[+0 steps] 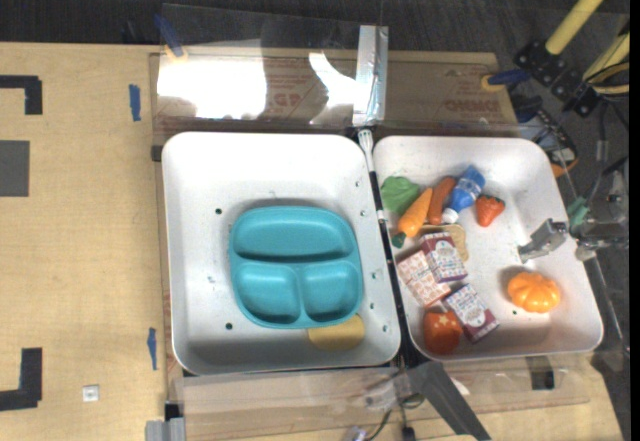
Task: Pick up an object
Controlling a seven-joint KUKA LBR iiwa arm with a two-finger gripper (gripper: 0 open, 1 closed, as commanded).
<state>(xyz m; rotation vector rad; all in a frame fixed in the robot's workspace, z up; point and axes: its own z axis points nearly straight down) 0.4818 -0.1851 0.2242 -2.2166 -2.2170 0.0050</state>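
I see the metal two-finger gripper (545, 239) over the right white bin (520, 157), above the orange toy pumpkin (533, 292); its grip I cannot tell.

Robot lab; taped bench (70, 229); two white bins (190, 179).

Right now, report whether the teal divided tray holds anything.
Empty. All three compartments of the teal tray show bare teal; the yellow piece lies outside it, by its lower edge, in the left bin.
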